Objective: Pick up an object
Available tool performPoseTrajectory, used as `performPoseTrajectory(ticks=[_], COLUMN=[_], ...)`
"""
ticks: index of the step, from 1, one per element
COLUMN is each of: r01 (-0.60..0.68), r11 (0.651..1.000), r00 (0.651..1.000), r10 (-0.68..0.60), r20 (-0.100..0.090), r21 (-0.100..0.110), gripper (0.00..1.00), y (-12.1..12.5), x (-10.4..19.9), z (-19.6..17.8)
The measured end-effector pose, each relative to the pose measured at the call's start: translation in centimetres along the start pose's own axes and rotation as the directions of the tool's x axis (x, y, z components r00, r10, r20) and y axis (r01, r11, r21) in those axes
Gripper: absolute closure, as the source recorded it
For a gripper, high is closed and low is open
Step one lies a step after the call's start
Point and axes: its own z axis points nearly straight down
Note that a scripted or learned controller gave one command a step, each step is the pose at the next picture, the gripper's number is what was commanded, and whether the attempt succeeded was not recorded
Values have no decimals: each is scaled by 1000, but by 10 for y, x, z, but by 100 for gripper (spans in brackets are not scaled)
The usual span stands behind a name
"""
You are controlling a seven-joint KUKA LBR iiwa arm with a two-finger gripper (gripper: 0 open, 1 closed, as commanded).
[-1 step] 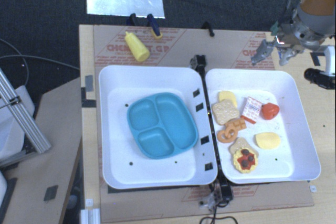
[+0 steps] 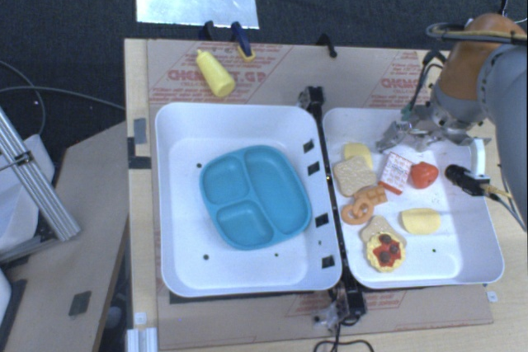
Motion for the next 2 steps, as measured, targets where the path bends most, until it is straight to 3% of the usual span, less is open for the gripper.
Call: performPoseTrajectory(ticks=[1,2], r01=[-4,4], r11=[1000,1000], r00=[1000,1000], r10=[4,-4], r20=[-1,-5], r21=[2,1], gripper=[0,0], y=[-102,-168], x=[-23,47], z=[-7,-6])
